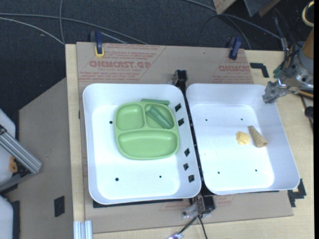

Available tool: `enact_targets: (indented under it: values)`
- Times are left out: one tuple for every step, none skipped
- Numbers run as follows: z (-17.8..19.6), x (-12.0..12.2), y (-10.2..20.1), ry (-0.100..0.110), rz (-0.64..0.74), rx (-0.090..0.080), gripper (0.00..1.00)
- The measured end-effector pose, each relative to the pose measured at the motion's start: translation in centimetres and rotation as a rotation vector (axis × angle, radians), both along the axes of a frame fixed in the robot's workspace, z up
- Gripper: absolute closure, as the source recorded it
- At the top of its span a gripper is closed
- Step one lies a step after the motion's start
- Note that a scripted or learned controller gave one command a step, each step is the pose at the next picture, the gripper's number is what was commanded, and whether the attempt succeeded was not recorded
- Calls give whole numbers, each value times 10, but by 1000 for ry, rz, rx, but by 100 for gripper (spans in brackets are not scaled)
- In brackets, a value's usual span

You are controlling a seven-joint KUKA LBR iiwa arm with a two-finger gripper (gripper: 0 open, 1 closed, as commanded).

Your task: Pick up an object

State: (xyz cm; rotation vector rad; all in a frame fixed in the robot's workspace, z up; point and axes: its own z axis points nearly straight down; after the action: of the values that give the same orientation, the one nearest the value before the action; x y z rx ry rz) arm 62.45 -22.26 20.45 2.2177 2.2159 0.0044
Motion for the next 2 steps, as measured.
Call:
enact_targets:
  values:
    - [55,1,0,-1,2,0,100]
    - [47,9,61,8,6,5,100]
